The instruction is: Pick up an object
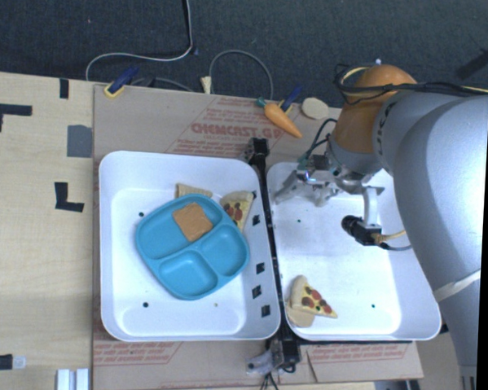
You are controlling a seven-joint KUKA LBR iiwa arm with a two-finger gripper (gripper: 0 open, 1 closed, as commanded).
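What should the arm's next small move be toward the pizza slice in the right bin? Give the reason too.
Probably carry the gripper toward the near edge of the right bin, until it is over the pizza slice. The gripper sits at the bin's far left corner, well apart from the slice, which lies alone on the bin floor by the divider, with bare floor between them.

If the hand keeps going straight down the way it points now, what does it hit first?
Most likely the bare floor of the right bin near its far end. The hand hangs well clear of the pizza slice toy; its height is hard to judge.
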